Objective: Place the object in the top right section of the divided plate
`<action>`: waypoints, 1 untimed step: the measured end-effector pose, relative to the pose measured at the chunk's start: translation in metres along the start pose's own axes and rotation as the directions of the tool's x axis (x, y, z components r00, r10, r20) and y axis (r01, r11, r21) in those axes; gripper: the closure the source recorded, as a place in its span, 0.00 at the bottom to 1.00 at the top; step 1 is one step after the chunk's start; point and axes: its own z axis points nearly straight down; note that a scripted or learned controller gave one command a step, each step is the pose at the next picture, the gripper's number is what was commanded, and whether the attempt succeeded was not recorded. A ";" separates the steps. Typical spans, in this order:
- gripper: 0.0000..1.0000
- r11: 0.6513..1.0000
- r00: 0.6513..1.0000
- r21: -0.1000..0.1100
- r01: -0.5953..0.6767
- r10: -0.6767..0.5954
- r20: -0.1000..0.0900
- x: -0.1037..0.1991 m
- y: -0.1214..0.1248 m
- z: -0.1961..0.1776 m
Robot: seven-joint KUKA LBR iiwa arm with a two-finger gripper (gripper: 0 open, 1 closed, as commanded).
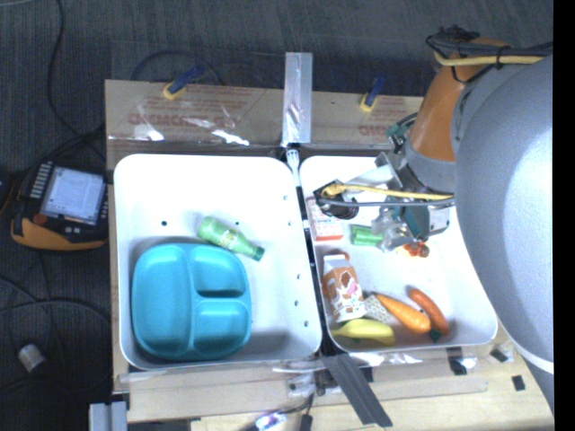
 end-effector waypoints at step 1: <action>1.00 0.999 0.999 0.003 0.050 -0.050 0.002 -0.019 -0.100 0.053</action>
